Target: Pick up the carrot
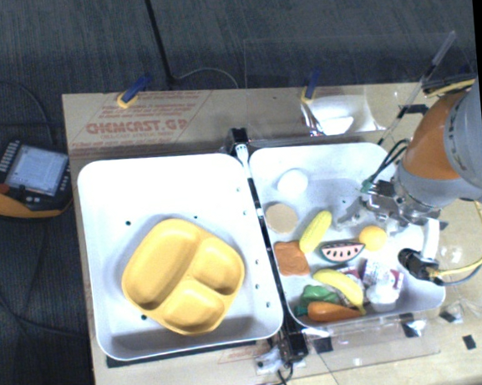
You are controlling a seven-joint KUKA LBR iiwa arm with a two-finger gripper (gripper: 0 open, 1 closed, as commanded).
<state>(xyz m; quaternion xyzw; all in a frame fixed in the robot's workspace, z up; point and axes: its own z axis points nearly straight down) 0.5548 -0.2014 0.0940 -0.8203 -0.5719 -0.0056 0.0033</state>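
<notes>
Dark carpet surrounds a cardboard-topped bench (134, 121) bearing two white bins. Low in the right bin (343, 157), against its near wall, lies the carrot (331, 311), orange, on its side. A green piece (311, 295) touches it from above, and a banana (340, 285) rests just over it. Further up sit a watermelon slice (343, 251), a yellow corn-like piece (315, 230), an orange block (290, 258), a tan disc (281, 217) and a white ball (291, 182). The gripper (381, 276) hangs at the carrot's right, beside the banana; whether it is apart or together I cannot tell. The left bin (98, 191) holds a yellow divided dish (184, 274).
</notes>
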